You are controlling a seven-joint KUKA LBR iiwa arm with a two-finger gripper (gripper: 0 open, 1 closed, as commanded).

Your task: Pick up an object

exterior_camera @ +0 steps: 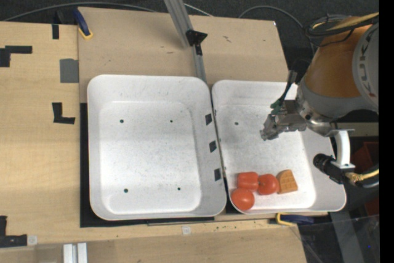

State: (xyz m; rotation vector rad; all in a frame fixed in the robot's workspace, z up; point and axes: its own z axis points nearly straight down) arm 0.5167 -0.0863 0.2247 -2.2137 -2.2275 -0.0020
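We take the task's things to be the cluster in the right bin (246,95): three red pieces and a tan one, all pressed toward that bin's near edge. The red block (248,179) sits just beside a red rounded piece (267,184), which touches the tan waffle-like block (287,182) on its far side from the block. A third red piece, a tomato-like ball (242,198), lies right against the bin's near rim, below the red block.

The gripper (269,132) hangs over the middle of the right bin, well apart from the cluster and farther from the near rim than any of the pieces. We see nothing between its fingers; at this slant we cannot tell whether they are spread or closed. The grey and orange arm (335,77) comes in across the bin's right side.

The left bin (148,86) lies alongside the right bin, their rims overlapping.

What could go wrong, in our judgement: the pieces touch one another, so a descent on one may wedge a finger against its neighbour or knock the group apart. The ball hugs the sloping rim, which may block a finger or let the ball roll away. A descent from the present spot would close on bare floor.
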